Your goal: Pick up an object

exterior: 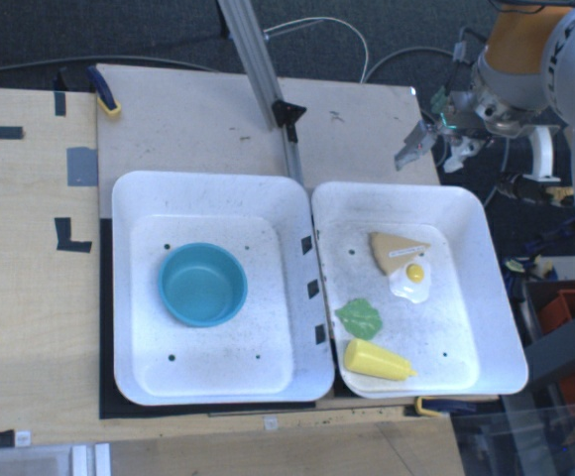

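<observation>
Nearest in the right white bin a yellow plastic corn cob is seen, then a green leaf piece, a fried egg toy and a tan wedge. A blue round bowl is seen in the left white bin. Beyond the right bin's far rim, the grey two-finger gripper is held above the bench, apart from every object; whether it is spread cannot be told.

Blue bowl upright, centre of left bin. In right bin: tan wedge touching fried egg; green leaf; yellow corn lying flat near front.
</observation>
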`<action>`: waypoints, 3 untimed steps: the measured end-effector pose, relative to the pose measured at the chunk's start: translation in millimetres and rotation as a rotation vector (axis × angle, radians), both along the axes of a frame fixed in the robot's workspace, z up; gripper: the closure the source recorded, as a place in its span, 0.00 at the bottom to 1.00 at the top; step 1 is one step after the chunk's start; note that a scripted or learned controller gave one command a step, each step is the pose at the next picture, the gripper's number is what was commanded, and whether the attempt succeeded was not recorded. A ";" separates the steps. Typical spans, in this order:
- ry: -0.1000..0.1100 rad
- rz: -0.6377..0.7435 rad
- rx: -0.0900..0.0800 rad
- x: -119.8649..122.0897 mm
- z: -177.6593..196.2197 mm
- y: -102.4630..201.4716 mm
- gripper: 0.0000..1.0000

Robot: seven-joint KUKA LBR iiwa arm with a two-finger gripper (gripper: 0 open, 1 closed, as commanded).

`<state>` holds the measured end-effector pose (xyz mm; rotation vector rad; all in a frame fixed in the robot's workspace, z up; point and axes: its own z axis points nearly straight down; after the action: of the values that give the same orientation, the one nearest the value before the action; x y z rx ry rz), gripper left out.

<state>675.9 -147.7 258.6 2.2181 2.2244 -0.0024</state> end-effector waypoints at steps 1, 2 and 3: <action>0.000 0.000 0.000 -0.1 0.0 -0.1 0.00; 0.007 -0.001 0.001 -3.8 -62.2 7.2 0.00; 0.006 0.000 0.001 2.7 -122.7 5.2 0.00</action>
<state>678.6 -142.5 135.9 2.2221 2.2273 -0.0086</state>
